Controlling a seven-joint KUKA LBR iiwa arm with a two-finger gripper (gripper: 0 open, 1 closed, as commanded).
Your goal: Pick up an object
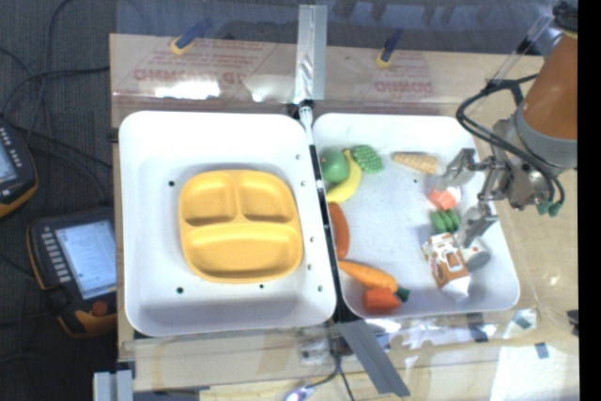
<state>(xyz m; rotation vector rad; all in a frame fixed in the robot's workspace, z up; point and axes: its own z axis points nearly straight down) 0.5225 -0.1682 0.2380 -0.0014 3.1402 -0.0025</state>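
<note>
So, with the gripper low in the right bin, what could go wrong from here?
The gripper sits among crowded toys: a small orange piece, a green piece and a little carton. It may pinch two together or push one aside. It is also near the right bin's wall, so it might bump it.

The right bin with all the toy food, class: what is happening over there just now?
A grey robot arm reaches in from the right, its gripper low over the right bin, among a small orange-red piece, a green piece and a little carton. Its jaws look spread, with nothing held between them. Toy carrots, a banana and an ice-cream cone lie nearby. The left bin holds a yellow divided plate.
</note>
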